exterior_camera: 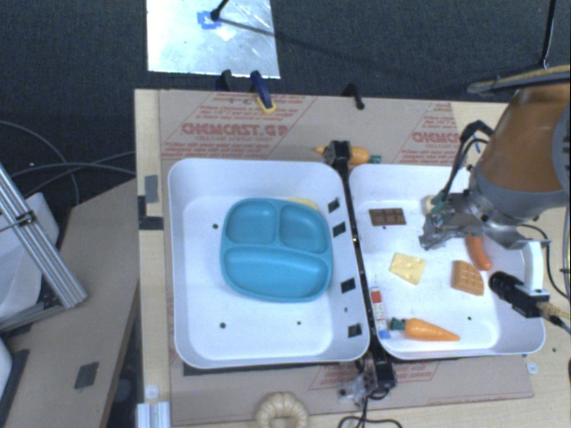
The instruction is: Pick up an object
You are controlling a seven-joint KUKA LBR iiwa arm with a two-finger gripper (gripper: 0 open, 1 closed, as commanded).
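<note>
Gripper (434, 234) reaches low into right bin (513, 333), fingers' state impossible to tell.

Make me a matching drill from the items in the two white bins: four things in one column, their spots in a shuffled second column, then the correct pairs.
Things:
1. blue divided plastic plate
2. brown chocolate-bar square
3. orange toy carrot
4. golden waffle square

Places:
A. near the front edge of the right bin
B. middle of the left bin
C. right part of the right bin, just below the gripper
D. back left of the right bin, near the divider

Pairs: 1-B, 2-D, 3-A, 4-C
</note>
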